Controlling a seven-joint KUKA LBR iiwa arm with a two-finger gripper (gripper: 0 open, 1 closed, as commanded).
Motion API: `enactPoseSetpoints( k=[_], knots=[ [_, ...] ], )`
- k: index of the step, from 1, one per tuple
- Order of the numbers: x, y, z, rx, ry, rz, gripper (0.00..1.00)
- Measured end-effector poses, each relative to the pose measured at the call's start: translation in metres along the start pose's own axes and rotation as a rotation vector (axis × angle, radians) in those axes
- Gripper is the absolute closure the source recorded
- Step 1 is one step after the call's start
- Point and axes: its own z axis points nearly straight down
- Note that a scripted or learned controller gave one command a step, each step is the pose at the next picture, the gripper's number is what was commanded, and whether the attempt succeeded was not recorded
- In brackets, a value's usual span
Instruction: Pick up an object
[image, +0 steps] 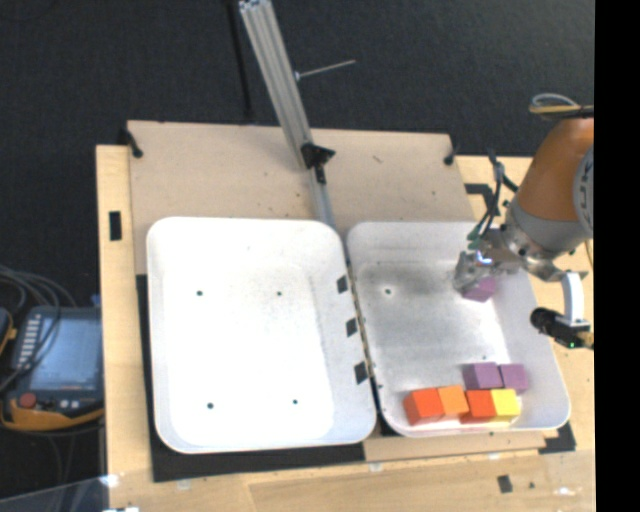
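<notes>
My gripper (474, 274) hangs over the upper right part of the right bin (420, 330), below the arm's orange band. A small purple block (483, 291) sits at its fingertips, partly covered by them, and looks pinched between them. Along the bin's front edge lie several more blocks: a red-orange one (423, 405), an orange one (452, 400), another red-orange one (481, 404), a yellow one (506, 403) and two purple ones (485, 375) (514, 377).
The left bin (245, 330) lies beside the right one, with a divider of black clips between them. A slanted metal rail (290, 100) runs from the top down to the bins' junction. A teach pendant (55, 365) sits off the bench at left.
</notes>
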Motion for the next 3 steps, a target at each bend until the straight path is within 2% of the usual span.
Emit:
enactPoseSetpoints(
  k=[1,2,3],
  knots=[
    [-0.012,0.001,-0.054,-0.001,-0.001,0.005,1.00],
    [-0.013,0.002,-0.090,0.000,0.000,0.001,1.00],
    [0.049,0.015,-0.087,0.006,0.004,-0.003,1.00]
  ],
)
